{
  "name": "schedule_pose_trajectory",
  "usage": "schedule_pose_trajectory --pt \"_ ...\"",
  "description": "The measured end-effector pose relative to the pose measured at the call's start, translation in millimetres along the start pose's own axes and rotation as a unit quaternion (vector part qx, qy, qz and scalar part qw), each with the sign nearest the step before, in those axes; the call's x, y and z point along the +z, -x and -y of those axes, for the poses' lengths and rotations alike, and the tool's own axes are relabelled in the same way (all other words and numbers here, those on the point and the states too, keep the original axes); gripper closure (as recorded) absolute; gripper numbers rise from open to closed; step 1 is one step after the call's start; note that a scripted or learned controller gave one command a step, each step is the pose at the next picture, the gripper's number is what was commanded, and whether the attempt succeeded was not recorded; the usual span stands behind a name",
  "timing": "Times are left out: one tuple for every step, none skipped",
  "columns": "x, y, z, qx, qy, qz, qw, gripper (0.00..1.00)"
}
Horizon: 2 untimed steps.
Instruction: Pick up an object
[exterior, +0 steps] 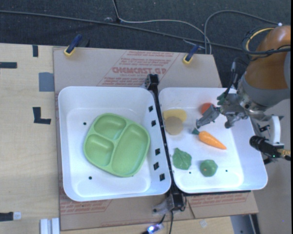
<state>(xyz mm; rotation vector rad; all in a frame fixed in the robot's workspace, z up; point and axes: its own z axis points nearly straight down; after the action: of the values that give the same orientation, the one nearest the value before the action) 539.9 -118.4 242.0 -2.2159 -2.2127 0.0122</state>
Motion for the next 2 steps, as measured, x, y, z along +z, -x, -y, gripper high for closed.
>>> schedule_pose_trajectory --pt "-6 0 -2 -0.002 0.005 0.001 1.0 0.0" --pt "50 -10 1 -0.001 0.003 0.001 1.0 0.0"
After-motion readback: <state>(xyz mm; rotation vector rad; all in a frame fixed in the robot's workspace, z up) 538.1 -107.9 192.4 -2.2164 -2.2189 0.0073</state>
